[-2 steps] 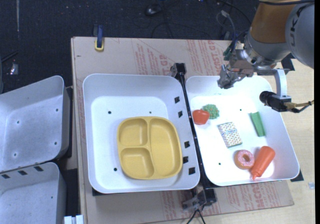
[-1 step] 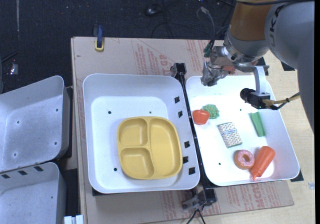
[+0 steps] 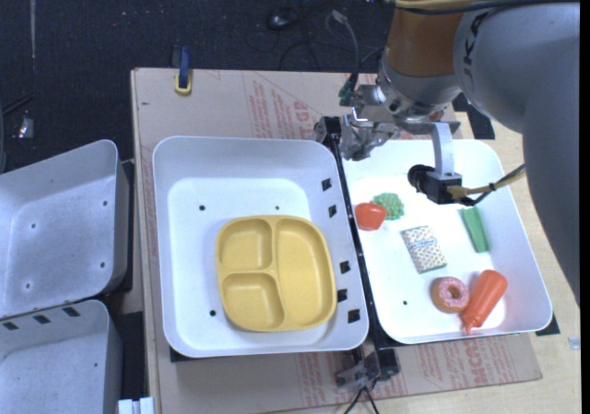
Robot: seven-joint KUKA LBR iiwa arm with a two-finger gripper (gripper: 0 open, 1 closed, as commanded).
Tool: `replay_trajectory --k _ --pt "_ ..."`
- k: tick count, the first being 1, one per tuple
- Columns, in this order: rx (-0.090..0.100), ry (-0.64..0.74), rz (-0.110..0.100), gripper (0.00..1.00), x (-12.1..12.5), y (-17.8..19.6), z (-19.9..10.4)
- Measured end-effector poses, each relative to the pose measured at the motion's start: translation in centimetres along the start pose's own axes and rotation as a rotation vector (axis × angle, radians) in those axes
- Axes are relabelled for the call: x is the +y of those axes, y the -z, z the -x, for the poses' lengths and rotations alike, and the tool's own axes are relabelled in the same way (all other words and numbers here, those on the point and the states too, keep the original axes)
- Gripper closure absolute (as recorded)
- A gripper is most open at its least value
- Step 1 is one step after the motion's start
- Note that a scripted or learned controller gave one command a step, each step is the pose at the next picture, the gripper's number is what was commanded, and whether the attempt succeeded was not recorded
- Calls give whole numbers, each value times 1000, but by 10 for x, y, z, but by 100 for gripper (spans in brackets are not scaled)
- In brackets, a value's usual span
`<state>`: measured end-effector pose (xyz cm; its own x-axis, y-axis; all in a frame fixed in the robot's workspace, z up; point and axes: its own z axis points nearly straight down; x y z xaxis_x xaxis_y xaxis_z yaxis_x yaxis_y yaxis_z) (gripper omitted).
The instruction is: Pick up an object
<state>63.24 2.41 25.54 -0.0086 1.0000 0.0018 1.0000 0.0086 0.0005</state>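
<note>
My gripper [image 3: 361, 137] hangs over the far left corner of the right bin [image 3: 516, 306], above and apart from the objects there. In that bin lie a red tomato [image 3: 370, 216] touching a green broccoli piece [image 3: 392, 206], a patterned packet [image 3: 423, 248], a green bar [image 3: 476, 229], a pink donut [image 3: 450, 293] and an orange carrot [image 3: 485, 299]. The tomato is the closest of them to the gripper, a little nearer the camera. Nothing shows in the gripper's grasp.
The left bin [image 3: 189, 172] holds a yellow divided plate [image 3: 275, 272]. A ridge with black clips [image 3: 346, 246] separates the two bins. The arm's grey and orange body [image 3: 442, 6] overhangs the far right. Grey trays [image 3: 55, 218] lie left of the bench.
</note>
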Motion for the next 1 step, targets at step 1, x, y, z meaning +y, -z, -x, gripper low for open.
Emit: replay_trajectory --k 1 --pt "-1 -2 -2 100 -7 -15 -51"
